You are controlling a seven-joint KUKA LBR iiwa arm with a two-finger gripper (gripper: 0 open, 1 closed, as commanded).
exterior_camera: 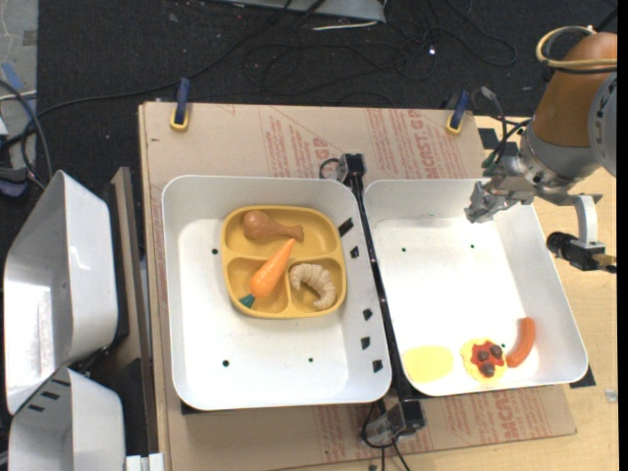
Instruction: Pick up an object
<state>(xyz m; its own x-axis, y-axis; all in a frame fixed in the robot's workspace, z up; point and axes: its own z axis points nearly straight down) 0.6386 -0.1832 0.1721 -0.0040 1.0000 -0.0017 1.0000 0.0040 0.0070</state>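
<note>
Cardboard covers the tabletop (294,135). Pincer (483,207), state unclear, hovers at the right bin's (461,263) far edge; the sausage (522,341) lies toward its near corner, slanted.

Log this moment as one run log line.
gripper: over right bin far edge | holding: nothing seen | sausage: right bin near corner | yellow plate: left bin

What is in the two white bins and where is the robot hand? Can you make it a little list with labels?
left bin: holds a yellow divided plate
on the plate: toy chicken drumstick, toy carrot, toy shrimp, each in its own compartment
right bin: yellow flat disc, small pizza piece, sausage, all along the near edge
gripper: over the far right corner of the right bin, away from the toys
arm: comes in from the right
</note>
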